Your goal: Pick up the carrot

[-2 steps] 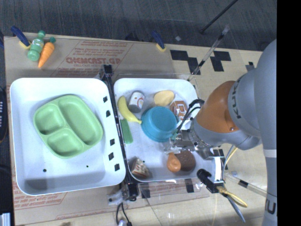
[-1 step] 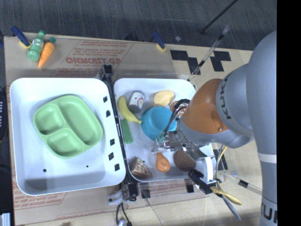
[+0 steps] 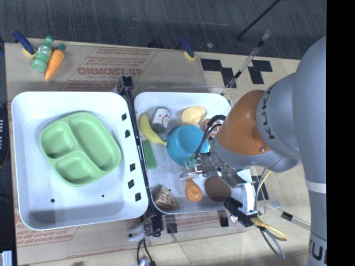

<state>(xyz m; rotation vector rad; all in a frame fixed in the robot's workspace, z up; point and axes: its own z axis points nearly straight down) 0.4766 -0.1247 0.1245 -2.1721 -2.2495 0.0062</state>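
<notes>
The carrot (image 3: 54, 64) lies outside both bins on the bench (image 3: 105, 65) at the far left corner, just beside a green toy bottle (image 3: 42, 56) and well apart from the arm. The left bin (image 3: 22, 148) holds a green divided plate (image 3: 80, 147), while the right bin (image 3: 166, 100) holds a banana (image 3: 148, 129), a blue cup (image 3: 184, 143), a yellowish piece (image 3: 193, 114) and a brown round item (image 3: 217, 188). The gripper (image 3: 195, 169) hangs low over the right bin beside the blue cup, and its fingers seem buried under the wrist, so I cannot tell how they stand.
</notes>
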